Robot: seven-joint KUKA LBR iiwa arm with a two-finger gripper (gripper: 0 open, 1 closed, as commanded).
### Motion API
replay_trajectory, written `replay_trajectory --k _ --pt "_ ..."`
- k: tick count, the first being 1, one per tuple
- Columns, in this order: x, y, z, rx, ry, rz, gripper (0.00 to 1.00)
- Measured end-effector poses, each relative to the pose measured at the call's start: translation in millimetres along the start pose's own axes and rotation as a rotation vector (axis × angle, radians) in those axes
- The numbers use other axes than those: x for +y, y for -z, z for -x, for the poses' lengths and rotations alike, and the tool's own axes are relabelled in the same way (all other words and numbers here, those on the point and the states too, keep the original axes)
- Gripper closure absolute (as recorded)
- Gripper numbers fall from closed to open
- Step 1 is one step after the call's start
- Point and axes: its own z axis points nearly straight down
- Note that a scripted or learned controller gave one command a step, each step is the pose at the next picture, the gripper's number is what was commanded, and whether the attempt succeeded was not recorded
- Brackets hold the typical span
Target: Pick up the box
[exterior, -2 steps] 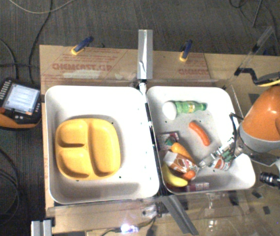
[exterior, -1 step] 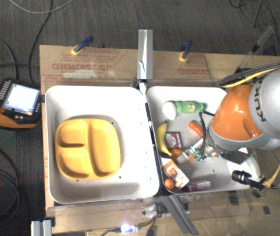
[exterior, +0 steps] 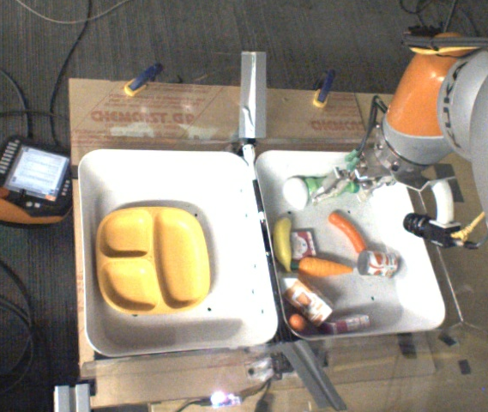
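Overhead, the single camera is showing two white bins sitting side by side on the counter (exterior: pixel 89 101), an arrangement that is probably keeping the clutter in one and leaving the other as a drop spot. The left bin (exterior: pixel 98 166) is carrying a yellow tray (exterior: pixel 153 258), lying flat near its middle. The right bin (exterior: pixel 424 307) is holding the mixed items, and the arm is reaching over its upper right part from the right. The pincer (exterior: pixel 352 177) is hanging low near a green bottle (exterior: pixel 312 185) at the bin's back wall; how wide it is standing and whether it is gripping anything cannot be told. The box (exterior: pixel 304 244) is lying flat toward the bin's left, just beside a banana (exterior: pixel 283 242) and just above a carrot (exterior: pixel 323 267), well apart from the pincer. It is looking small and dark red, with a pale label on its upper face. A sausage (exterior: pixel 347 230) and a can (exterior: pixel 379 263) are lying to its right, so any approach is likely crowded by neighbours.
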Motion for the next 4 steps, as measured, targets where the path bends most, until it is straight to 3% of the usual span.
replay_trajectory --k 1,2,3,4 --pt "-40 -89 -24 -0.003 0.069 0.017 0.00" --pt "-39 -79 -26 -0.001 0.072 0.020 1.00" --pt "-39 -80 -26 -0.001 0.072 0.017 0.00" --pt "-22 -95 11 0.007 -0.138 0.020 0.00"
